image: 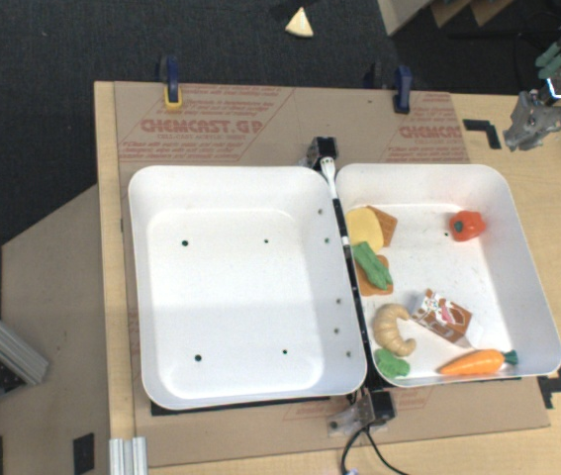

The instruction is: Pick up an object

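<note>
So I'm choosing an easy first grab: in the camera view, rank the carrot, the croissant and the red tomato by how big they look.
Largest to smallest:
1. carrot, the longest
2. croissant, shorter but thicker, so close to the carrot overall
3. red tomato, clearly the smallest

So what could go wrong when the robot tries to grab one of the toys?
1. The croissant, the green piece and the carrot crowd the right bin's near wall, so the fingers may bump the rim or nudge a neighbour.
2. The yellow piece and green pickle overlap by the divider, so two things might lift together.
3. The round tomato could roll away.
</note>
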`<state>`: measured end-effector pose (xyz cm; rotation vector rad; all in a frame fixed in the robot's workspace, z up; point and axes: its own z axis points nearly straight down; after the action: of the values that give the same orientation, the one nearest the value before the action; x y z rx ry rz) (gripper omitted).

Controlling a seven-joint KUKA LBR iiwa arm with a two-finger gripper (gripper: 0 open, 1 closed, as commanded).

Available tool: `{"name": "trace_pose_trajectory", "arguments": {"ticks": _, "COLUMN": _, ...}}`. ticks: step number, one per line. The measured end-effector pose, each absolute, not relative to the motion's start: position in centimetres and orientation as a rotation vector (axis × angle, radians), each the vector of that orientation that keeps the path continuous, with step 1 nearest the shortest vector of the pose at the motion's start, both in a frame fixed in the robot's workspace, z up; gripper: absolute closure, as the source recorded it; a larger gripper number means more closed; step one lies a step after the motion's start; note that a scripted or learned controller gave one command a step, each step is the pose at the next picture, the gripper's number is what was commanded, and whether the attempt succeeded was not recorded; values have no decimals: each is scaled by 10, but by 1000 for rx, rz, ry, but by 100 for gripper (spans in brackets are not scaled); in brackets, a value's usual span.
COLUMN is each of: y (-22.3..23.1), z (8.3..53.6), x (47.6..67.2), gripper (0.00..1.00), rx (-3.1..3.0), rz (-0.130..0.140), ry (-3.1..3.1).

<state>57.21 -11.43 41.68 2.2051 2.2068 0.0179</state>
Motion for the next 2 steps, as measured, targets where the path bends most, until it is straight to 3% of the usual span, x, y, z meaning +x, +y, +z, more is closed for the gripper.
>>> {"name": "trace_pose_trajectory", "arguments": {"ticks": 1, "y": -122, "z": 500, "x": 595, "gripper": 100, "rx": 2211, "rz": 10, "ry": 2214}}
{"name": "trace_pose_trajectory", "arguments": {"ticks": 2, "y": -51, "z": 331, "x": 572, "gripper": 100, "rx": 2226, "rz": -15, "ry": 2238}}
